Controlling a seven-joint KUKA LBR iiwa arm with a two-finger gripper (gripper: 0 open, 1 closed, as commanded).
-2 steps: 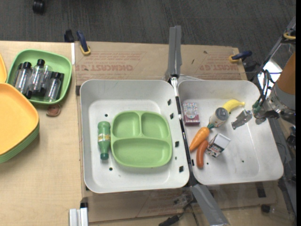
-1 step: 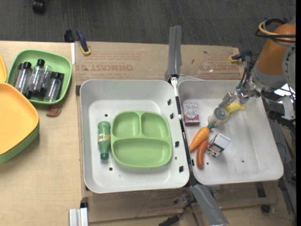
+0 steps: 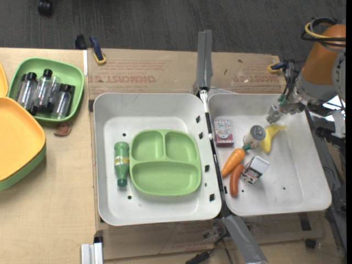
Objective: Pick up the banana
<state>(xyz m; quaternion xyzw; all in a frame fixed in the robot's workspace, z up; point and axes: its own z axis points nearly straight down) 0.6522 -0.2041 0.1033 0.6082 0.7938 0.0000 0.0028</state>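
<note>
A yellow banana point(image 3: 270, 137) lies in the right bin point(image 3: 308, 175), near its upper middle, touching a small grey-capped bottle point(image 3: 255, 134). My gripper point(image 3: 275, 114) hangs just above the banana's upper end, at the tip of the arm point(image 3: 322, 59) that reaches in from the right. Nothing shows between its fingers.
The right bin also holds a pink card box point(image 3: 223, 132), a carrot point(image 3: 233, 161), a red sausage point(image 3: 236, 179) and a small white box point(image 3: 253, 169). The left bin point(image 3: 110, 202) holds a green divided plate point(image 3: 165, 163) and a green bottle point(image 3: 121, 163). Orange plates and a tray of bottles sit at the left.
</note>
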